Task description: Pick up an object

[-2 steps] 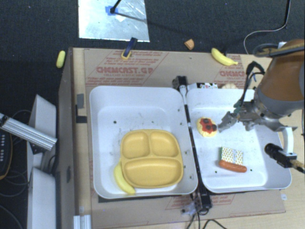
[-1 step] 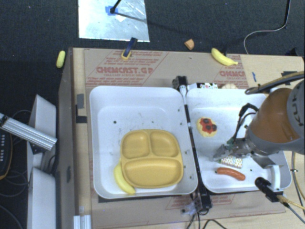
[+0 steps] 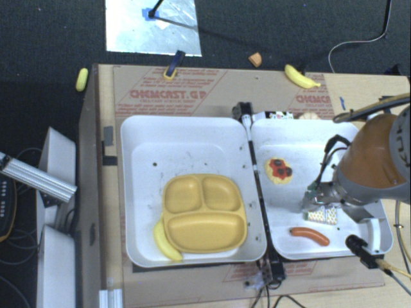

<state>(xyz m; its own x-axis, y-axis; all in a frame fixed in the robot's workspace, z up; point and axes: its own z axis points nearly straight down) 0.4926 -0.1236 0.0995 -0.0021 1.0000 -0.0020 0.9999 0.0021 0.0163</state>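
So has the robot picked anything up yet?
Not yet, as far as the picture shows. Done: the arm has reached into the right bin, and its tool sits low beside a small patterned item. In hand: nothing visibly lifted. Left: grabbing and raising something. The hot dog and little pizza lie on the bin floor; the yellow tray and banana rest in the left bin.

**Arm bent low at the right, gripper pointing down**

The arm (image 3: 379, 156) comes in from the right edge, its grey body and broad orange band bulking large over the right side of the bench. The wrist turns downward and toward the left, ending in the gripper (image 3: 319, 201), which sits low, close to the surface beneath it. Dark cables loop along the wrist just above the gripper
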